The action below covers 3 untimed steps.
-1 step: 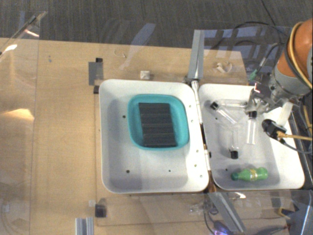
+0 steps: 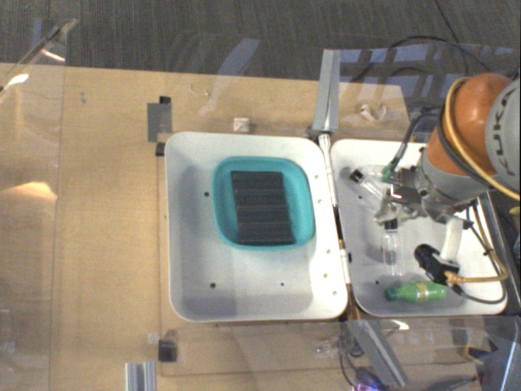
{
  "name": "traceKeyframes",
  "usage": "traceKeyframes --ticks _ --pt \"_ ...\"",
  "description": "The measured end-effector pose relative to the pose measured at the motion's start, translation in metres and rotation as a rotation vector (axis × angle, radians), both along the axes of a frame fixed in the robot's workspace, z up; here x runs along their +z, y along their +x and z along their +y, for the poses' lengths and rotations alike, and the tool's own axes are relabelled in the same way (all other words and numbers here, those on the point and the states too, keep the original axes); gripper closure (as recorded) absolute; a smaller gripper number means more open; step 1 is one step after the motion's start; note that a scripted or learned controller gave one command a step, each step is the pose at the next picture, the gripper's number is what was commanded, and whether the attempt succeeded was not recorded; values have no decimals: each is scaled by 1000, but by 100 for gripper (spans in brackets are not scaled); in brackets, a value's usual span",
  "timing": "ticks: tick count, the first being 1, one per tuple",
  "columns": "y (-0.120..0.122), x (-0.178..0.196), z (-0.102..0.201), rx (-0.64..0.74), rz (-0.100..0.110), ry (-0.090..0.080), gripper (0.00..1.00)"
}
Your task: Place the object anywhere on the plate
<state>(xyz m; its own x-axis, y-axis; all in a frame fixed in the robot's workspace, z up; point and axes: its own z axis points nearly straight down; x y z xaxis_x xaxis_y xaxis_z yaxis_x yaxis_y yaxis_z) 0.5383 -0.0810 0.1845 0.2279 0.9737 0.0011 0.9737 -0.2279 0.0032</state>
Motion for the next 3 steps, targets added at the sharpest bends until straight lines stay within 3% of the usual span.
traceKeyframes --ticks 1,2,3 --pt "71 51 60 198 -2 -1 100" --pt "68 0 123 265 1 0 100" --pt "68 0 123 264 1 -1 0"
